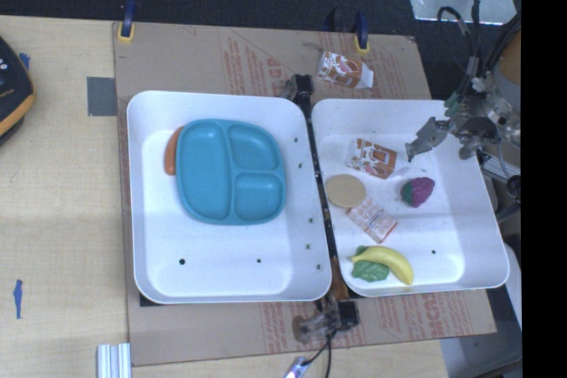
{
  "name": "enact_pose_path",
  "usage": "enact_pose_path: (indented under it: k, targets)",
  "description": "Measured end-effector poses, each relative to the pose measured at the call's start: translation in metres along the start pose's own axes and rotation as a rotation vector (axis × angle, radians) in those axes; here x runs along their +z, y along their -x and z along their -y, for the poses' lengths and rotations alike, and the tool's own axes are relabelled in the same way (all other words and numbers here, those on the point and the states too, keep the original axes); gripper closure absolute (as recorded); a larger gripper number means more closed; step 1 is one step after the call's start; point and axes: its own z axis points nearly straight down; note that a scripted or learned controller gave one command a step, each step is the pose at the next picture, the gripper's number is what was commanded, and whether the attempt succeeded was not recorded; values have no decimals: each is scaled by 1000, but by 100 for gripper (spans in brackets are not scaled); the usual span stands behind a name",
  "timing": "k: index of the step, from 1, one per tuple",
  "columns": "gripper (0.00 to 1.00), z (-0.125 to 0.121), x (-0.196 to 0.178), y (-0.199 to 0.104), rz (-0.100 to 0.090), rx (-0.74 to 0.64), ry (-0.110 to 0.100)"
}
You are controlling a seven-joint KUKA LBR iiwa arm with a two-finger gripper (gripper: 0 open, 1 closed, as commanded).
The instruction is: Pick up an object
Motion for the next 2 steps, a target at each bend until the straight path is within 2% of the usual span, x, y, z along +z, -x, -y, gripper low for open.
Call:
enact_pose_path:
  k: [1, 2]
  targets:
    - [0, -35, 120, 70, 1, 1, -3]
    - [0, -10, 170, 41, 1, 0, 0]
